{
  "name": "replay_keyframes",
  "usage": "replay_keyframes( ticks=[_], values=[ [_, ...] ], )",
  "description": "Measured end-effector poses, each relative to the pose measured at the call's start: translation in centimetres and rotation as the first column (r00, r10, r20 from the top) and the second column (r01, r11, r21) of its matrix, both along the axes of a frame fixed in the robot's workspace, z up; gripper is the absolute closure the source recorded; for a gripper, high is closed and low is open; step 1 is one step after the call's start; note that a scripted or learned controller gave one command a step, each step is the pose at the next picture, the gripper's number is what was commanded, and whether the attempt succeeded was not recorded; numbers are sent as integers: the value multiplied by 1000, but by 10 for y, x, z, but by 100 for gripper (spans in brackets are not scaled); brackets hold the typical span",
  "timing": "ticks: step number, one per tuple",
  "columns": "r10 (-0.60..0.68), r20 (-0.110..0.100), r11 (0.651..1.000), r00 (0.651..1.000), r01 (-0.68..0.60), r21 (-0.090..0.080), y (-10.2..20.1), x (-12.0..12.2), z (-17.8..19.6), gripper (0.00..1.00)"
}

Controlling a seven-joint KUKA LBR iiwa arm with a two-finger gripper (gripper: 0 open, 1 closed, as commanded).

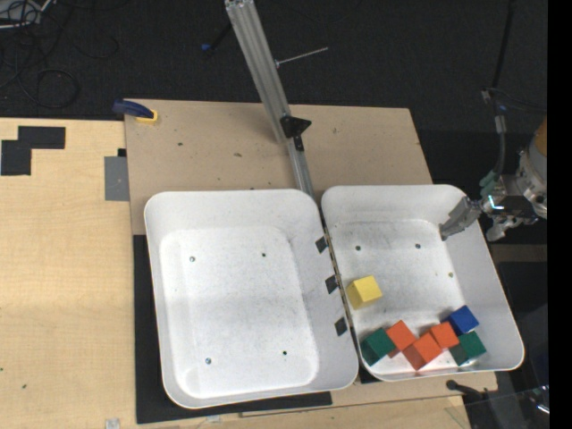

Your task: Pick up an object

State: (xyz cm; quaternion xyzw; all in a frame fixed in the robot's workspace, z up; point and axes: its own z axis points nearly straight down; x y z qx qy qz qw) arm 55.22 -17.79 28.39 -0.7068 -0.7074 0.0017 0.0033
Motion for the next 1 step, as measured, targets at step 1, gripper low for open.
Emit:
replay_keyframes(
  ticks=[1],
  values=[
    [-1,4,1000,1000,1,-1,0,1,2,0]
  ],
)
